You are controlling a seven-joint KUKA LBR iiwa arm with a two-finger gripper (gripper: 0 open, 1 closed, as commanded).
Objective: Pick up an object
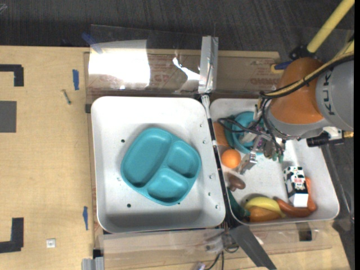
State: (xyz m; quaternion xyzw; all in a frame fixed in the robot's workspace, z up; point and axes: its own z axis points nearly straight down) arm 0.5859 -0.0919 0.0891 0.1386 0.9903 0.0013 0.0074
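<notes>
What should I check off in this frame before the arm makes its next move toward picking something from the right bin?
1. Gripper is over the right bin, where the objects lie: ok.
2. A candidate lies near the gripper: ok, the orange ball sits just to its left in this view.
3. Something is already held between the fingers: cannot tell, the wrist and cables clutter that spot.
4. Space around the orange ball: not ok, it lies close to the bin's left wall with a brown object just below it.
5. Other targets unobstructed: ok, the banana and the small cow-patterned toy lie in the open.
6. Left bin holds just the teal divided plate, apart from the arm: ok.
</notes>
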